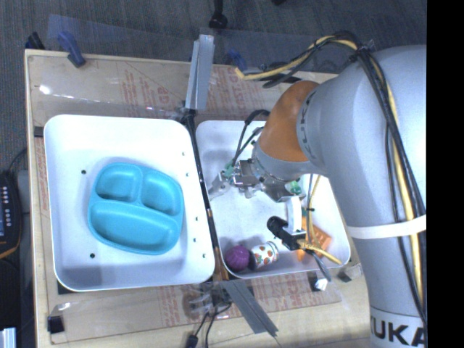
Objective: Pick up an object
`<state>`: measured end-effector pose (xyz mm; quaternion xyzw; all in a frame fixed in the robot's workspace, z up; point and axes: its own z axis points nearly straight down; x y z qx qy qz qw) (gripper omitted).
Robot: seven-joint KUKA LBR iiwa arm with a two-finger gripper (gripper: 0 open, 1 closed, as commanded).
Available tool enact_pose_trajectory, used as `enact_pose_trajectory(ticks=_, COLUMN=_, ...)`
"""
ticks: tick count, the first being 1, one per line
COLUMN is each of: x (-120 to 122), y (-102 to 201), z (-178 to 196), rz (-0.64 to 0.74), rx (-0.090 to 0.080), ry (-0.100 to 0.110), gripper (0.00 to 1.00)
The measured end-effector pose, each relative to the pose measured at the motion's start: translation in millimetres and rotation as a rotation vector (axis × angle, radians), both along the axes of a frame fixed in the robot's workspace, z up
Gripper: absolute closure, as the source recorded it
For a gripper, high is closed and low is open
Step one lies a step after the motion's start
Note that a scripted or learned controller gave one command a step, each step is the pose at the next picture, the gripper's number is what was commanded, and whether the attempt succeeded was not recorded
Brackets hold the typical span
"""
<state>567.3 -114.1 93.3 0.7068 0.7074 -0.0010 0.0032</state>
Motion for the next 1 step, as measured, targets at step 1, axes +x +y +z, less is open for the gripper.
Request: enact_pose_trajectory(ticks=1, x=-64.9, y=2.8, z=3.0, rz=-0.010, rx=-0.013, ry=-0.008, gripper=0.00)
